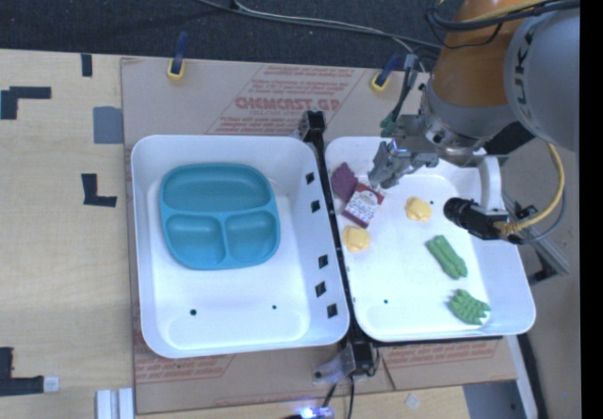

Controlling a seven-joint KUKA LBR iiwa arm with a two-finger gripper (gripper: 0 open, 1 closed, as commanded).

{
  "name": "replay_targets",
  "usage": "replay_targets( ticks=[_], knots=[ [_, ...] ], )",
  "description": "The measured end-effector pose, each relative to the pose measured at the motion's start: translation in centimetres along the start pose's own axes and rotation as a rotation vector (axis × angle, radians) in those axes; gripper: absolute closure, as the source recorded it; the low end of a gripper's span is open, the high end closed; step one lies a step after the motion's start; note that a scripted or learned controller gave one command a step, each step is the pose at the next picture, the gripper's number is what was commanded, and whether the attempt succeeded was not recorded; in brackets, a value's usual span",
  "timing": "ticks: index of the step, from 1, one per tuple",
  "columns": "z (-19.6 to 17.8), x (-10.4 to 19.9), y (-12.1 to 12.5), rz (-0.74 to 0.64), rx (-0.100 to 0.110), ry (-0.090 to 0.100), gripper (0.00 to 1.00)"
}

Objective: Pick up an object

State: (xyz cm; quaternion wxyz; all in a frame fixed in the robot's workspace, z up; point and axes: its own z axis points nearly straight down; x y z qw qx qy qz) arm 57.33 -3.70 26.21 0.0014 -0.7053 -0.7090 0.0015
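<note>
1. Nearest my camera is the front rim of the two white bins; in the right bin [499, 318] a ridged green piece [468, 306] lies by the front corner, with a longer green piece [447, 256] just behind it.
2. My tool [384, 172] hangs over the back left part of that bin, directly above a small red-and-white packet [362, 207] and a dark purple piece [343, 180]. I judge those are the likely targets, since the tool sits over them. Whether the tool is open or closed I cannot tell.
3. Two yellow pieces lie loose: one [356, 238] near the divider, one [417, 209] further right.
4. The packet and purple piece are touching and crowd the bin wall, which could spoil a clean grasp.
5. The left bin [151, 314] carries a blue divided plate [220, 215], well apart from the work. Yellow clamps [176, 68] pin the board on the counter [57, 248].
</note>
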Motion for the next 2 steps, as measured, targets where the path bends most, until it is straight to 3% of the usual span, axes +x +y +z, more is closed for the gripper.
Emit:
replay_targets(
  ticks=[2],
  knots=[
    [1.7, 9.9, 4.2, -0.002, -0.002, 0.001, 1.00]
  ],
)
